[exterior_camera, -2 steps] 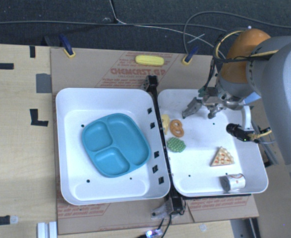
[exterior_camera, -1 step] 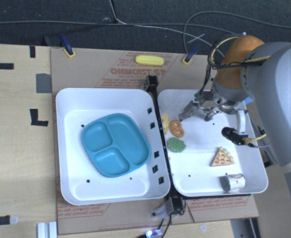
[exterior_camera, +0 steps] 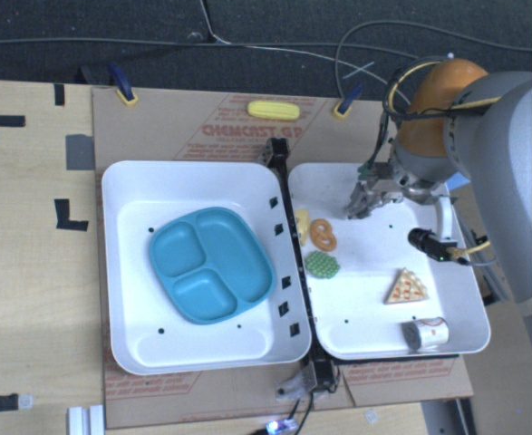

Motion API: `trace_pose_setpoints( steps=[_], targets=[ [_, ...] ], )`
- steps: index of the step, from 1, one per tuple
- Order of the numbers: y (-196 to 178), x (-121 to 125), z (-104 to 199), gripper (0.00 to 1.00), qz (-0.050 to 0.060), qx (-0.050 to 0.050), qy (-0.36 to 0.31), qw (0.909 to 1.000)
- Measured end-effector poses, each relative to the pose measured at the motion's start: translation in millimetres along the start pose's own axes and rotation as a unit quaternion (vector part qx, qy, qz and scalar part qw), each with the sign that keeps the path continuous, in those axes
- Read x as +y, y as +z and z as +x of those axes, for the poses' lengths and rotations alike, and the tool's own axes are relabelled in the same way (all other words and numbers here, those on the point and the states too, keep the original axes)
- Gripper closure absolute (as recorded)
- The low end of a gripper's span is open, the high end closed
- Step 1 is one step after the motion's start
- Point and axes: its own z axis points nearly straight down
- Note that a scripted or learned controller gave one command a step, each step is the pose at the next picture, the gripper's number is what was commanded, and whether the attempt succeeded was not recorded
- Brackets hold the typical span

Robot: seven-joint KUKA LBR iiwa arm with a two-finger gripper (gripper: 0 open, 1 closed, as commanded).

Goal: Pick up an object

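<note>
On the far left we see the wooden surface (exterior_camera: 30, 270) with black tape marks, and on it a cardboard sheet (exterior_camera: 220, 134) clamped at its top edge, carrying a loose yellow piece (exterior_camera: 273, 110) that looks like a toy corn cob or banana.

The left bin (exterior_camera: 125, 333) holds a blue divided plate (exterior_camera: 211, 263), lying flat and slightly turned. It looks like stiff, smooth plastic: broad, shallow and hard to pinch except at the rim, so we judge it a poor candidate.

The right bin (exterior_camera: 338, 329) holds the small things. Just inside its left wall sit a small yellow piece (exterior_camera: 302, 222), a brown pretzel (exterior_camera: 323, 235) touching or nearly touching it, and a green leafy piece (exterior_camera: 321, 265) just below. Farther right lies a pizza slice (exterior_camera: 407, 287), well apart from the rest, and near the bottom edge a small grey and white cylinder (exterior_camera: 425, 333) on its side.

All look like light, rigid toy food. We would favour the pizza slice: it stands alone, and pinching across its narrower width should hold, though it lies flat and thin, so the jaws must come down right to the floor of the bin. The cylinder may roll if nudged. The pretzel cluster is crowded, so a grasp there could catch a neighbour.

The jaws (exterior_camera: 363, 204) hang over the upper part of the right bin, above and right of the pretzel, with nothing between them that we can see; we cannot tell how far apart they stand. The arm (exterior_camera: 447, 107) reaches in from the right.
</note>
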Motion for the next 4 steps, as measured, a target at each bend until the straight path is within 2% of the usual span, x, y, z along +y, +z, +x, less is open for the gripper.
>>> trace_pose_setpoints(
  steps=[2,3,4],
  targets=[
    [-108.9,-10.5,12.1,1.00,0.000,0.001,0.001,1.0000],
    [-137.2,-9.8,12.5,1.00,0.000,0.002,0.001,1.0000],
    [-133.6,-33.5,53.1,1.00,0.003,0.002,0.000,1.0000]
  ],
)
